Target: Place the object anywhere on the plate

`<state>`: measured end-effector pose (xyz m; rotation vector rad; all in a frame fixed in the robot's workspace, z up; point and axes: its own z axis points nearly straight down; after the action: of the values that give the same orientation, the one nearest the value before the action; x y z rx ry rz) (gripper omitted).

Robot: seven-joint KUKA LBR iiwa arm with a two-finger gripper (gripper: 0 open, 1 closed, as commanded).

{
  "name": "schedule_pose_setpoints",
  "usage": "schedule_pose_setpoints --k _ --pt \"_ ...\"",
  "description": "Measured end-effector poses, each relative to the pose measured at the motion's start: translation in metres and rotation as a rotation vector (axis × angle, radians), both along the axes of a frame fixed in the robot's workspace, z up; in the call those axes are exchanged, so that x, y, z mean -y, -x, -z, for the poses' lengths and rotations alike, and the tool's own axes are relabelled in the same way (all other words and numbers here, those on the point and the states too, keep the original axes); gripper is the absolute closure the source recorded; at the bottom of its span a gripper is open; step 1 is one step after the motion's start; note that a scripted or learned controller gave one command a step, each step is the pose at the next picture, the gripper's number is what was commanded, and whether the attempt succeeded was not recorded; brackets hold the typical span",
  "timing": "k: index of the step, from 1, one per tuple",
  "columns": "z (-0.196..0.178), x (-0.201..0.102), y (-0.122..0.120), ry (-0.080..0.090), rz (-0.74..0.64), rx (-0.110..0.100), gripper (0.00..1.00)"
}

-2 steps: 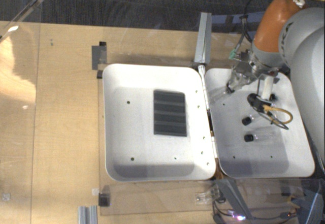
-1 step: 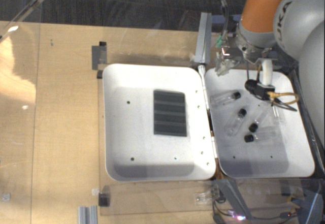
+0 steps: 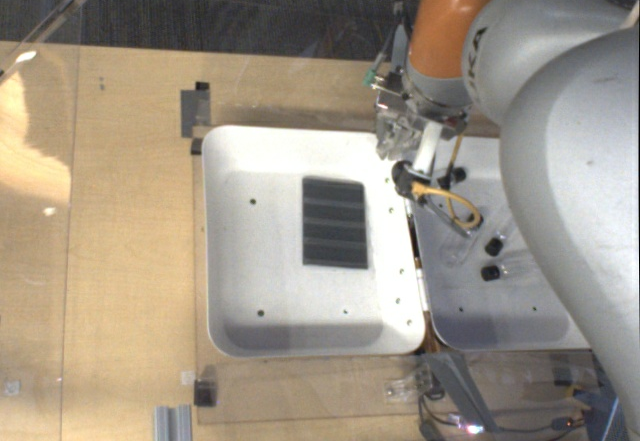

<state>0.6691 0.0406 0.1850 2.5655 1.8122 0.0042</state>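
Hanging over bins' shared edge, tool [image 3: 400, 151], dark plate [image 3: 334, 222] unobstructed

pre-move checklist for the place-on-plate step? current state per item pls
1. Plate located: ok. The dark ribbed plate lies flat in the left bin.
2. Plate surface free: ok. Nothing rests on it.
3. Gripper position: not ok. It hangs at the upper right corner of the left bin, off to the plate's right, not above it.
4. Object in grasp: cannot tell. The wrist hardware hides what is between the tips.
5. Path to plate: ok. Bare bin floor lies between gripper and plate.
6. Right bin: cannot tell. The arm covers much of it.
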Motion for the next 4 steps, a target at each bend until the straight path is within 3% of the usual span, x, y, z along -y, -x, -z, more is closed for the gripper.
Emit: schedule_pose_setpoints --k 1,2,3,4 --pt "-0.009 -0.040 0.000 -0.001 0.344 0.001 1.00" --pt "-0.029 -0.128 0.007 -0.002 0.435 0.000 1.00" --pt "0.004 -0.191 0.008 -0.001 0.132 -0.001 1.00" --pt "-0.011 -0.195 0.000 0.000 -0.495 0.003 1.00"
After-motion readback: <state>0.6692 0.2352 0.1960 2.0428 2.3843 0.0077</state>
